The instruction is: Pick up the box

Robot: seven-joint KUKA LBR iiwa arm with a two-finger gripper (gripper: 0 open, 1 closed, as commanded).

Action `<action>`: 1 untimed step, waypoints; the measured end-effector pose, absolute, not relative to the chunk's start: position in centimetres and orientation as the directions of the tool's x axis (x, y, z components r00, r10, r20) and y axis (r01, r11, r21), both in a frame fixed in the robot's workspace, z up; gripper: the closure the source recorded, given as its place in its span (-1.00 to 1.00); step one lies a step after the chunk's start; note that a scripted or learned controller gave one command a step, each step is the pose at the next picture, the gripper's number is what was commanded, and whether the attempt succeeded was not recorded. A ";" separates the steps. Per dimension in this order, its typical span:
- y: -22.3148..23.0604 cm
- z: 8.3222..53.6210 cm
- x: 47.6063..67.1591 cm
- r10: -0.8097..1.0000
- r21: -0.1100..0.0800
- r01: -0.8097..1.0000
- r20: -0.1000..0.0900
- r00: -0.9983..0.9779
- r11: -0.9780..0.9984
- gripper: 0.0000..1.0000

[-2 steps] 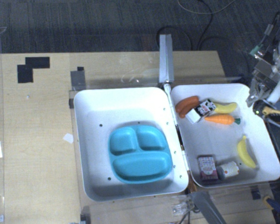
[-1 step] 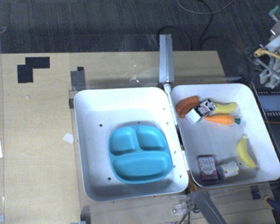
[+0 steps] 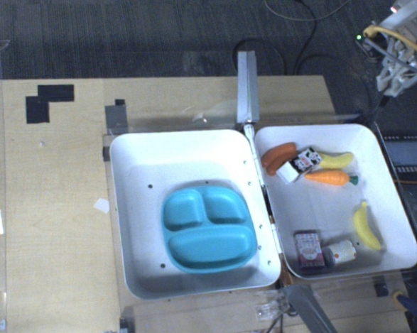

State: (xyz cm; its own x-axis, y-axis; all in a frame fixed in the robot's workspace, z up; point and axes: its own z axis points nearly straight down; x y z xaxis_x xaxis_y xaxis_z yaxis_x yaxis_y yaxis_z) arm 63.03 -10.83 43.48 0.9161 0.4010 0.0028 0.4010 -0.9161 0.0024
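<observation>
A small dark purple box [image 3: 308, 250] lies flat near the front edge of the right bin [image 3: 386, 157]. A white cylinder [image 3: 341, 252] touches its right side. A smaller white box with a black-and-white print [image 3: 299, 166] sits at the back of the same bin, between a red-orange sausage [image 3: 279, 155] and a carrot [image 3: 328, 178]. My gripper [image 3: 399, 38] hangs at the top right of the camera view, beyond the bin's back right corner and far from both boxes, trailing yellow and white cables.
A blue divided plate [image 3: 209, 227] lies in the left bin [image 3: 136, 203]. In the right bin, one banana [image 3: 336, 160] lies behind the carrot and another banana [image 3: 366, 228] lies by the right wall. A metal post [image 3: 246, 88] stands behind the bins.
</observation>
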 end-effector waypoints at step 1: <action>-12.8 43.5 65.1 0.537 0.003 0.537 0.003 0.844 -0.844 1.00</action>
